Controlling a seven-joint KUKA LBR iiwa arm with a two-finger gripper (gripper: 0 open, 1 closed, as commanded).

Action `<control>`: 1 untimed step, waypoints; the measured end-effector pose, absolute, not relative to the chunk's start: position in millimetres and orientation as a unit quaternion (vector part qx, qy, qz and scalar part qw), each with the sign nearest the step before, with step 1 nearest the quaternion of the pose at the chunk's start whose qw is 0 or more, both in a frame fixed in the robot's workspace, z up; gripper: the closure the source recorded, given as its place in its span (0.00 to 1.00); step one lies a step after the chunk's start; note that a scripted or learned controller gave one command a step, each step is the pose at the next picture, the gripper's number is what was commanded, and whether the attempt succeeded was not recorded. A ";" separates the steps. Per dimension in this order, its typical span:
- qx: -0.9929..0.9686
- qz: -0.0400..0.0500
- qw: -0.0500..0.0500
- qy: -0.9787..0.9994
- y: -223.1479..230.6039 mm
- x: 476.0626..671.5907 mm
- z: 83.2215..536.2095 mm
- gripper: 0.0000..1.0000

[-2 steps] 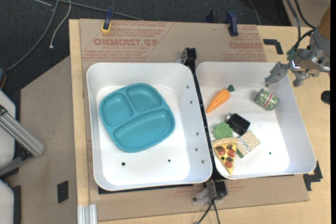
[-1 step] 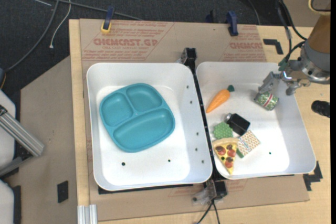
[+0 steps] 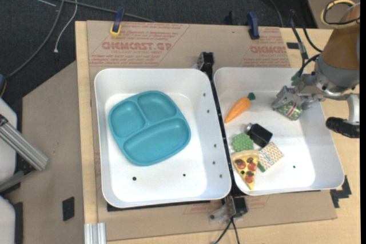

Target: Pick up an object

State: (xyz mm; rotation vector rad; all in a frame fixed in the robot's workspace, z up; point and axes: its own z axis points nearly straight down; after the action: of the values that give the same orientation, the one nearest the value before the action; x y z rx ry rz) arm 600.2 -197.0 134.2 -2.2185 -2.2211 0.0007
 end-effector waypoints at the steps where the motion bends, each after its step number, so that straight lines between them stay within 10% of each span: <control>1: -0.707 -0.001 -0.003 -0.707 -198.0 602.2 107.2 0.00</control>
State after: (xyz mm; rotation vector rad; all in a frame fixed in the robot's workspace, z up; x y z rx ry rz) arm 602.2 -198.0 107.2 -2.2252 -2.2270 -0.0046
